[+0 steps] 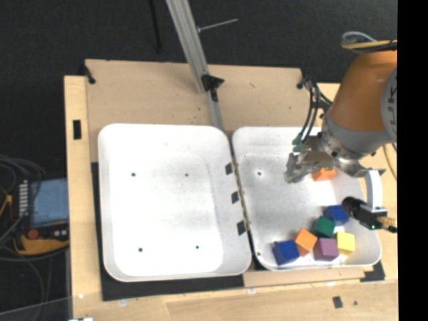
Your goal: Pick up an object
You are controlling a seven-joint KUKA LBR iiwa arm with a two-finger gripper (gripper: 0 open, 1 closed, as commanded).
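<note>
Even overhead light, white bins (167, 199) near blown-out with faint grey shading, soft shadow under the arm (364, 105), dark surround, overall slightly soft, low-res.

Lay across the middle of the frame: a pale wooden table (77, 179), with a brown board (147, 92) covering its upper part. Rose slantwise from the board toward the upper edge of the frame: a grey metal rail (190, 39), with a black clamp (212, 83) near its foot. Sat at the left edge, off the table: a blue-screened handheld box (47, 202) among dark cables (17, 172). Spread behind everything at the top: dark carpeted floor (67, 19).
</note>
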